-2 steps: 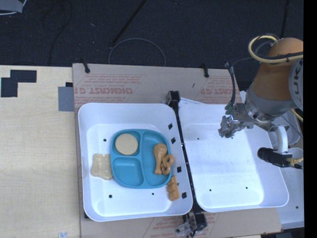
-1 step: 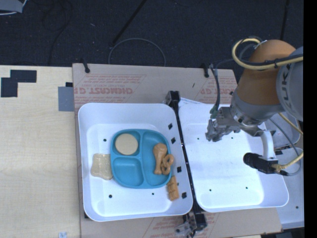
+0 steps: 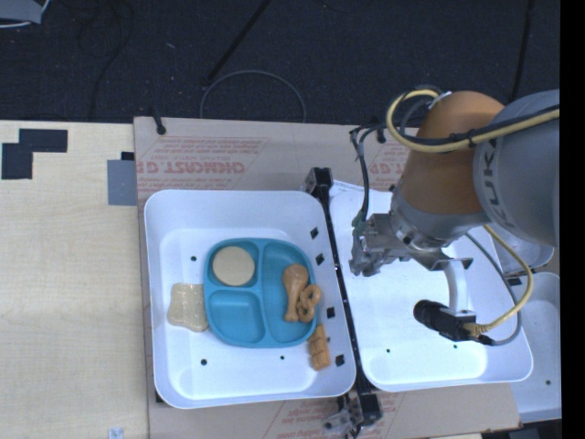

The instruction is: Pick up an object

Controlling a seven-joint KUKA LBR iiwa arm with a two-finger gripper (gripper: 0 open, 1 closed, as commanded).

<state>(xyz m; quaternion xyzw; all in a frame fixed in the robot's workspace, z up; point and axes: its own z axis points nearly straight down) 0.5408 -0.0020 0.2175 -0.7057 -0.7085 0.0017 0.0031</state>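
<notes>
My gripper hangs over the right bin, close to that bin's left wall, under the grey arm and its orange band. In the left bin lies a blue divided plate. On the plate sit a round tan biscuit and a brown twisted pretzel-like piece. A pale bread slice lies just left of the plate. A small brown chunk rests off the plate's lower right corner. All these objects are in the left bin, apart from the gripper.
A black divider rail runs between the two bins. A black cylinder on a yellow cable hangs from the arm over the right bin. Cardboard lies under both bins.
</notes>
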